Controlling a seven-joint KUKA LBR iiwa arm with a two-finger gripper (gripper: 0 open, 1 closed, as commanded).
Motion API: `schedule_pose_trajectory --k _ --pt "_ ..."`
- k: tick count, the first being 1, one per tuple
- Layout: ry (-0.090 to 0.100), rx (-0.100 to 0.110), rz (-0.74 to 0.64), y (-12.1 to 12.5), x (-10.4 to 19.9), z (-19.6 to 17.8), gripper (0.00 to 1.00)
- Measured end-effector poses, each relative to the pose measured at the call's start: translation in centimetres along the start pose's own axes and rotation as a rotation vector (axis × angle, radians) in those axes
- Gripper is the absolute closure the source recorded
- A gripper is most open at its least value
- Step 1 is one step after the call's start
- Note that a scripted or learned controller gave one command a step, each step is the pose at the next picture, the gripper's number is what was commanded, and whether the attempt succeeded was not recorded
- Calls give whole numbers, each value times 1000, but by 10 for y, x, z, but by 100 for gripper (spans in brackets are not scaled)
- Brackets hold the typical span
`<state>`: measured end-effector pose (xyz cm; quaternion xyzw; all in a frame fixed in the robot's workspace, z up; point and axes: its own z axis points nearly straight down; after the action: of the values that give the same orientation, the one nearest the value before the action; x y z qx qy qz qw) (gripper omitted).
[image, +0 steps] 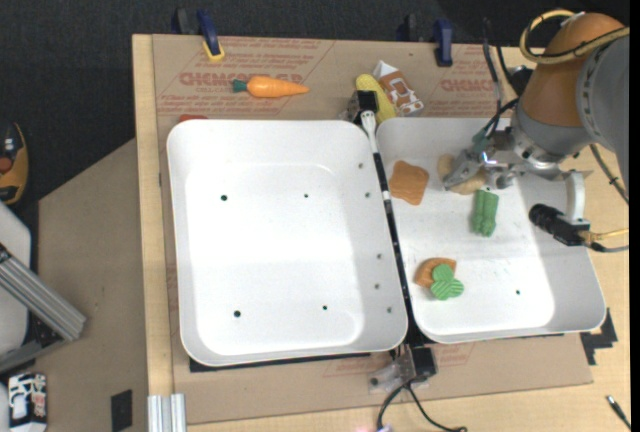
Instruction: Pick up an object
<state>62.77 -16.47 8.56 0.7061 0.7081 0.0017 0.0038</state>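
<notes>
My gripper [482,170] hangs low over the back of the right bin [530,305], reaching in from the right. A small tan object [458,184] lies right beside its left tip, partly hidden by it. Just in front of the gripper, a green ridged object [485,213] lies on the bin floor. To the left, near the divider, rests an orange-brown bread-like piece [408,182]. An orange and green toy [441,278] lies nearer the front of the same bin.
The left bin [270,240] adjoins the right one. On the cardboard behind the bins lie a carrot [272,88], a yellow banana [370,92] and a small printed box [398,92]. Blue clamps [210,35] hold the back edge. A black cable end [555,223] juts over the right bin.
</notes>
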Motion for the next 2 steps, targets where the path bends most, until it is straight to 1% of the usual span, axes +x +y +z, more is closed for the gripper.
schedule_pose_trajectory --k 1,2 --pt "5 15 -2 37 73 3 0" --pt "-2 5 8 29 -11 0 0"
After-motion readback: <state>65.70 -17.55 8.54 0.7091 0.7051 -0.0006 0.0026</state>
